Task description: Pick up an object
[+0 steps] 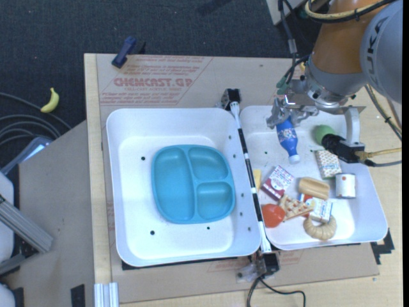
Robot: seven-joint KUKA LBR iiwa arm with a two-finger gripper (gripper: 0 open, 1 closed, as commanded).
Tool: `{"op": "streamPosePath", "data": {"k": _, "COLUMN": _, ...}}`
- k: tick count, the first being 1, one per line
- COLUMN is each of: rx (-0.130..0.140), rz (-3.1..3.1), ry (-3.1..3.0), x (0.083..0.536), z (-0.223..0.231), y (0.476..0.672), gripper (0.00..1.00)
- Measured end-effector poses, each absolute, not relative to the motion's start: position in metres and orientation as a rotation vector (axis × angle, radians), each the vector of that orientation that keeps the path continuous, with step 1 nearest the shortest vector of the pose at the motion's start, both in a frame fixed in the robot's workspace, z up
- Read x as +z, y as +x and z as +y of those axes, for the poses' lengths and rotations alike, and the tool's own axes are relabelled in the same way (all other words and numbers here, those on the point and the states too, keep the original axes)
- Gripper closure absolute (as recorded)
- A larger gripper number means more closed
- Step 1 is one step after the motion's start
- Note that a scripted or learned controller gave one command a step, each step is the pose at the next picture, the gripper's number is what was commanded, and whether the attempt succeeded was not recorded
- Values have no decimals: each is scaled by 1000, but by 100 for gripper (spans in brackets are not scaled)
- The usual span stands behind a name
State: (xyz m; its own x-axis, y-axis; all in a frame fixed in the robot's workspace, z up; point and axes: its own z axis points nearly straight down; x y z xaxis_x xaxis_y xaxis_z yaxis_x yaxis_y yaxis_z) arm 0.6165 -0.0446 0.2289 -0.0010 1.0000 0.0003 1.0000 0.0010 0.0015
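A brown board point(160, 75) on dark carpet point(128, 11) bears two bins; the left bin point(121, 171) holds a blue tray point(192, 184). At the right bin's point(377, 216) 11 o'clock, the gripper point(285, 121) pinches a bottle point(289, 139); a banana point(50, 100) lies at the board's 9 o'clock.

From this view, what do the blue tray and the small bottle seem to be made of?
The blue tray looks like moulded plastic with a matte finish: one even colour, rounded compartments, soft sheen. The small bottle under the hand is probably plastic too, with a blue body and a white cap, though it is too small to be sure.
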Motion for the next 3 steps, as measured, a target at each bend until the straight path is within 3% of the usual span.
{"op": "streamPosePath", "data": {"k": 2, "rx": 7, "rz": 2220, "ry": 2218, "x": 249, "z": -44, "y": 618, "gripper": 100}}
{"op": "streamPosePath", "data": {"k": 3, "rx": -3, "rz": 2223, "ry": 2224, "x": 184, "z": -18, "y": 552, "gripper": 100}}
